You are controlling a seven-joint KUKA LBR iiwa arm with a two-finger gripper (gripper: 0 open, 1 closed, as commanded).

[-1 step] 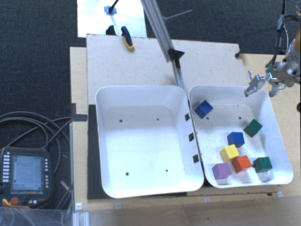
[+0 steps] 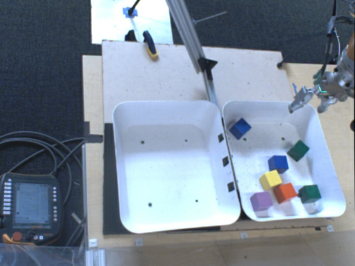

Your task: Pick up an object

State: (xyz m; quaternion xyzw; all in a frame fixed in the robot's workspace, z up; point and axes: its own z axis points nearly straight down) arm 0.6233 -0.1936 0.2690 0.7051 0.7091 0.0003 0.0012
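Blue cube (image 2: pixel 240 128) in right bin (image 2: pixel 327 148)

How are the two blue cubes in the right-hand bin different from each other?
The blue cube near the bin's far left corner lies alone, apart from the others; the blue cube lower down sits right by the yellow cube in the cluster. The far one is turned corner-on, diamond-like; the lower one sits squarer to the view. Both are a similar blue, look much the same size, and lie in the right bin.
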